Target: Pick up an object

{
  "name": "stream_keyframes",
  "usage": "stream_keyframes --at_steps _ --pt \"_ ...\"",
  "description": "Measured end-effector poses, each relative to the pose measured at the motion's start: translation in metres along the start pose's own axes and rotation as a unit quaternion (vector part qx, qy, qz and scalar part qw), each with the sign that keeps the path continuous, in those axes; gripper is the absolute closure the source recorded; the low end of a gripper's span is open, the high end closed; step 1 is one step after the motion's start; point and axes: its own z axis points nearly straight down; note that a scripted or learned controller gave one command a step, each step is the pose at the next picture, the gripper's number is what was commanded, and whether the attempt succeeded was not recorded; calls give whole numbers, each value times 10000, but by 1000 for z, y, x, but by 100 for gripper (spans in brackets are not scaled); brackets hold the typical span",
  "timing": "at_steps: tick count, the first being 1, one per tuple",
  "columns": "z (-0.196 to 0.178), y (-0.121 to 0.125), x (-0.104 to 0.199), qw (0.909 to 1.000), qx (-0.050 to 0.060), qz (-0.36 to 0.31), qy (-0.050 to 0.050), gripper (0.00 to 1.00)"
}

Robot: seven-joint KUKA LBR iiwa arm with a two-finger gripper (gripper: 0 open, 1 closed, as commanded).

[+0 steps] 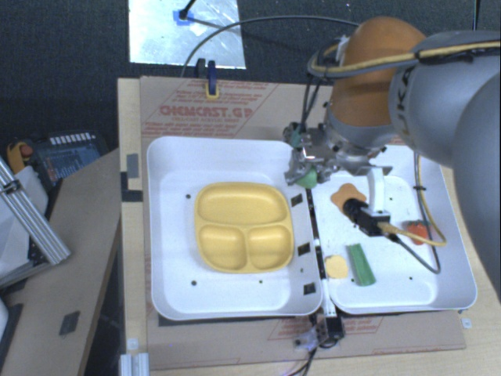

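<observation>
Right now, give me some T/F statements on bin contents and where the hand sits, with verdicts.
1. A yellow divided tray lies in the left bin. True.
2. The green stick lies in the left bin. False: it lies in the right bin, near its front edge.
3. The hand is near the divider between the bins, at the back. True.
4. The tray has one compartment. False: it has three, one wide at the back and two at the front.
5. A small yellow round piece lies just left of the green stick. True.
6. The arm reaches in from the view's left. False: from the right.
</observation>
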Motion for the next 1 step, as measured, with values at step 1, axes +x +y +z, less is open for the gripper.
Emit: stream_keyframes --at_steps 1 --pt "3 -27 40 10000 6 -2 0 100"
